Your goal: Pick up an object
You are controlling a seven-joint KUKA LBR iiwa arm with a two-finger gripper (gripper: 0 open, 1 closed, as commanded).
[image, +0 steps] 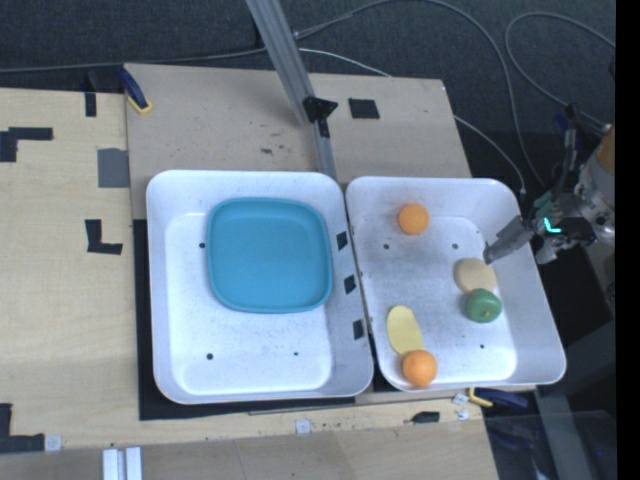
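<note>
The gripper (512,240) is hanging over the three o'clock rim of the right bin (440,196), and whether it is parted or closed cannot be told from this angle; nothing is showing in its grasp, and it is not touching any of the fruit. One dark, narrow part of it is slanting down toward eight o'clock, its tip just above and to the one o'clock side of the pale yellow piece (472,273). The arm (585,213) is reaching in low from three o'clock, with a small teal light glowing near the wrist. The pale yellow piece is rounded and matte, and the green ball (483,306) is sitting touching it at five o'clock. An orange ball (413,219) is lying near the bin's twelve o'clock wall, well apart from the rest. At six o'clock a flat, oval yellow piece (402,328) is lying against a second orange ball (420,368). The left bin (175,298) is holding a smooth, square turquoise plate (269,254) with rounded corners. Both bins are white, shallow and speckled with dark flecks.
</note>
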